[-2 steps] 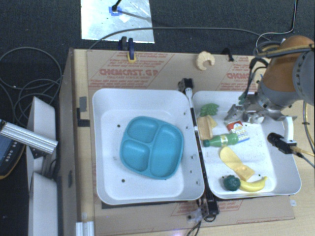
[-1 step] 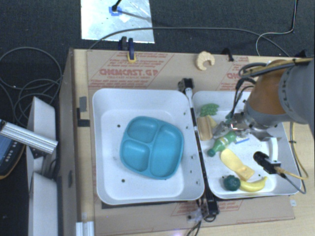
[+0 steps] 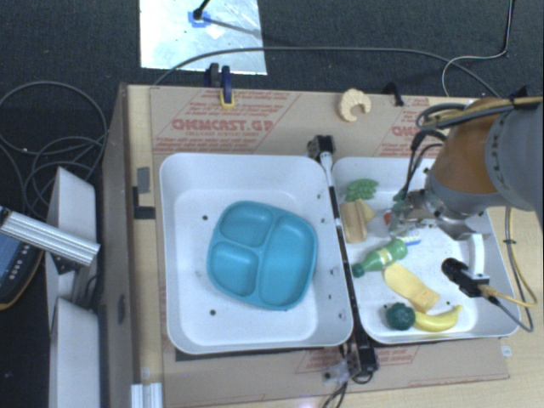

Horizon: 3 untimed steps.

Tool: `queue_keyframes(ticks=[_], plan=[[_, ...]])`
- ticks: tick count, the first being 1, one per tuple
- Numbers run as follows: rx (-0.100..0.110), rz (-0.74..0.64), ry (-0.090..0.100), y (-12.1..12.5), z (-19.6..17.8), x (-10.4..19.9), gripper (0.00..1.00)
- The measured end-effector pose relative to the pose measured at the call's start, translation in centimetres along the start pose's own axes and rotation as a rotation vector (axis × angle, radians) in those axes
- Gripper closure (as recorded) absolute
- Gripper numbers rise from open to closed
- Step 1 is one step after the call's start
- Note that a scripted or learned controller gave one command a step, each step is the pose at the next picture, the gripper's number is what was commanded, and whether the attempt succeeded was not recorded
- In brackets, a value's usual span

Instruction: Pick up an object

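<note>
I am looking at the right bin (image 3: 374, 173), where the arm (image 3: 476, 164) is hanging its tool (image 3: 406, 213); whether that tool is wide or narrow, I cannot tell. The green bottle (image 3: 382, 257) is lying just below-left of it, long axis slanting toward the divider.

The scene is evenly and fairly brightly lit from above, with a cool, slightly bluish cast. The two white bins (image 3: 255, 170) reflect the light strongly and look close to washed out, with little surface detail. Shadows are soft and short, lying close under the blue plate (image 3: 262, 255) and along the bin walls. A shiny sheet (image 3: 202, 22) on the dark floor shows patchy glare. The picture is low in resolution and mildly soft throughout; small items are grainy. The dark carpet (image 3: 59, 49) loses detail in its depths.
</note>
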<state>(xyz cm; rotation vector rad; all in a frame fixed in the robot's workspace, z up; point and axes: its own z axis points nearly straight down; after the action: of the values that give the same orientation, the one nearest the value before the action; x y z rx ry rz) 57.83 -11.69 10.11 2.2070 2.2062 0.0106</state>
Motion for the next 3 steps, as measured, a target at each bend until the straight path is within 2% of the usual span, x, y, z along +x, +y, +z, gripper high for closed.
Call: queue_keyframes(ticks=[1, 2, 3], plan=[[0.001, 0.000, 0.000, 0.0, 0.0, 0.0, 0.00], [-0.001, -0.001, 0.000, 0.1, -1.0, 0.0, 1.00], [-0.001, -0.001, 0.000, 0.1, -1.0, 0.0, 0.00]])
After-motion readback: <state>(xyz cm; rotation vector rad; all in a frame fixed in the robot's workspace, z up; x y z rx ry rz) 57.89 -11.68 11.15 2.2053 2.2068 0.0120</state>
